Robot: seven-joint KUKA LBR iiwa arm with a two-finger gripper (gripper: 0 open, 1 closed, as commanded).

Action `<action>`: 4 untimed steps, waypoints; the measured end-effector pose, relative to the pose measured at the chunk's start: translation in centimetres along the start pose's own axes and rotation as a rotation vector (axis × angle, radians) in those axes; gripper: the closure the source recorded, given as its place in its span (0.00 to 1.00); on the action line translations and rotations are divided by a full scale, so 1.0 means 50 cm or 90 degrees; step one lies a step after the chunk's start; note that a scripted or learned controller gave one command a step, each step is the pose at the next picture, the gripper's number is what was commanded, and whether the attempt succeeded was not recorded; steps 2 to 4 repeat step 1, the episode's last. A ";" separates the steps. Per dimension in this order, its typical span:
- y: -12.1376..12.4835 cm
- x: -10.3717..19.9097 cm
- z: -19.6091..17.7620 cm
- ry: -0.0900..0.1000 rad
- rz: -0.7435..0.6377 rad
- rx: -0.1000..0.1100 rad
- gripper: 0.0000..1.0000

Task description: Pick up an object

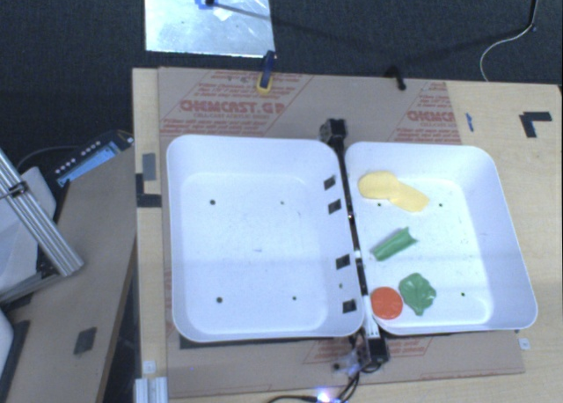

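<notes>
Choosing a target well was the main thing at this step, and the yellow piece [391,190] looked like the fairest choice. It lay flat in the right bin [508,216], just right of the black seam [353,234] that joined the two bins, toward the seam's far end, with bare floor all round it. A straight descent over its middle, closing across its narrower width, would have suited it.

The long green piece [392,244] lay slanted just right of the seam's middle, also on its own, and would have wanted the grip turned across its length. At the seam's near end the orange disc [386,303] sat right beside the seam. The crumpled green piece [417,292] was just beyond the disc and possibly touching it, though the view was too coarse to be sure. That pair risked a double catch or a nudge against the bin wall.

The left bin [255,234] lay on the seam's other side.

I could not tell how the gripper stood, nor how far it was from any piece. Since the arm enters from the right, every candidate probably lay on its near side of the seam.
</notes>
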State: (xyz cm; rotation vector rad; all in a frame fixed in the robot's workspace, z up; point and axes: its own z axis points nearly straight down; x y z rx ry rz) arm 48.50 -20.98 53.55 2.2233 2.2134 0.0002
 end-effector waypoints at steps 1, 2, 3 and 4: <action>0.000 0.114 0.448 0.005 -0.006 0.009 1.00; 0.000 0.114 0.448 0.005 -0.006 0.009 1.00; 0.000 0.114 0.448 0.005 -0.006 0.009 1.00; 0.000 0.114 0.448 0.005 -0.006 0.009 1.00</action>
